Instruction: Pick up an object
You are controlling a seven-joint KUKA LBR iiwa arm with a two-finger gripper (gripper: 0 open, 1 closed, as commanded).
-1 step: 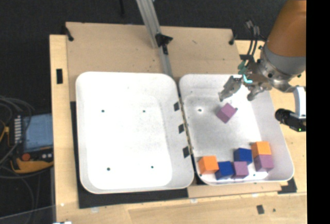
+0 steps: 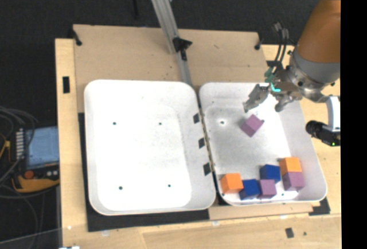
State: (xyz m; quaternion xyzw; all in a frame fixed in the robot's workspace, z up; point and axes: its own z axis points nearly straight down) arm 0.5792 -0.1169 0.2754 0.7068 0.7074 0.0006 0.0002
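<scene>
The worktop [image 2: 143, 47] looks like matt, pale wood or fibreboard. Both white bins [image 2: 140, 144] seem smooth plastic with a dull, faintly speckled sheen. The purple block [image 2: 251, 125] appears matt. The claw [image 2: 268, 100] looks metallic grey, and the slanted rail [image 2: 163, 10] brushed metal.

A robotics lab: plywood bench [image 2: 143, 47], white bins [image 2: 97, 127], cabled control pendant [image 2: 37, 156].

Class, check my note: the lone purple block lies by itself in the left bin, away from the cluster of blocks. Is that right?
Not quite: the camera view shows the lone purple block in the right bin, not the left, still away from the cluster.
</scene>
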